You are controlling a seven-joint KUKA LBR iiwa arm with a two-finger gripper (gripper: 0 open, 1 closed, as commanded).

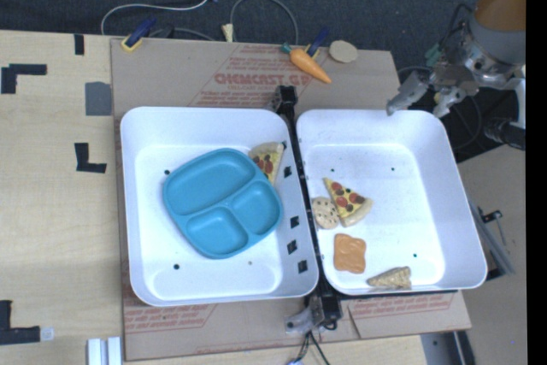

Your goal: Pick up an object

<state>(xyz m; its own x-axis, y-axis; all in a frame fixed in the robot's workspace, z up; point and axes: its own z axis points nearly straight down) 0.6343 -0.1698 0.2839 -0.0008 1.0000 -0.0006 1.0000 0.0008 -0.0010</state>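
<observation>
Cardboard covered the bench under both bins, with a toy carrot (308,64) lying loose behind them. Our gripper (420,95) hung over the right bin's (444,141) back rim, jaws spread apart and holding nothing. Pickable stuff sat lower in that bin: pizza slice (347,200), cookie (324,213), orange square (349,253), and a wedge (390,277) near the front wall. We figured the orange square was the safest target (it lay apart from its neighbours), so we'd drop straight down, centred.
</observation>
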